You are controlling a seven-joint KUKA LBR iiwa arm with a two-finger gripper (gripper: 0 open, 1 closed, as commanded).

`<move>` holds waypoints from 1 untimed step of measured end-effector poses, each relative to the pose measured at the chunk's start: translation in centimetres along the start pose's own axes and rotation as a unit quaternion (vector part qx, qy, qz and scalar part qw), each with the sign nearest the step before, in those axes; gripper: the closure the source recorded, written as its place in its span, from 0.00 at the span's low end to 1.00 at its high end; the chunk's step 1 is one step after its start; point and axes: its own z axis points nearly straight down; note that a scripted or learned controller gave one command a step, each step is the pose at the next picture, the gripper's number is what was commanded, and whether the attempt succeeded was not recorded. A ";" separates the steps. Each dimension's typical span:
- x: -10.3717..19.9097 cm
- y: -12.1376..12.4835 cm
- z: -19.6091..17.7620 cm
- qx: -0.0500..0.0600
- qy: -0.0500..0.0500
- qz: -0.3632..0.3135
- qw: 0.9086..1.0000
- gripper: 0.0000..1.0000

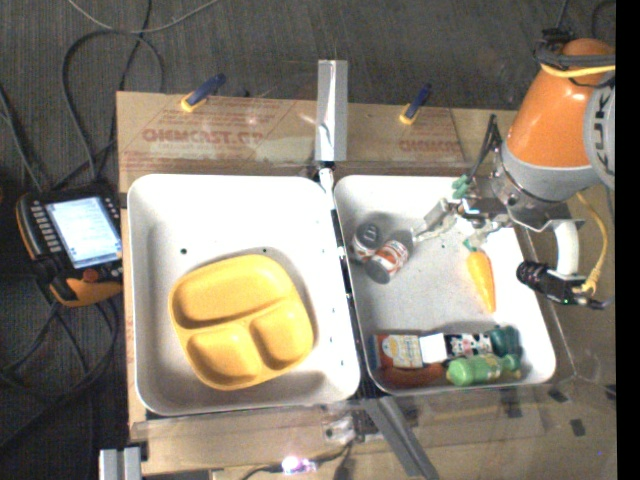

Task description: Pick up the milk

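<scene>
**Robot arm over the right bin**

On the bench, the left bin holds a yellow divided tray. The right bin holds a can, a carrot, and the milk lying along its near edge. The pincer hangs open above, gripping nothing.

L bin: yellow 3-compartment tray, sits toward front. R bin: can on its side near back-left, carrot at right, ketchup btl + green btl lying along front wall. Teach pendant on floor left of bench, screen lit. 2 blue/yellow clamps on cardboard at back.
</scene>
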 end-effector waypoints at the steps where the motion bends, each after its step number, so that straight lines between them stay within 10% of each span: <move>1: 0.1 2.2 10.9 -0.019 -0.003 -0.069 0.997 0.00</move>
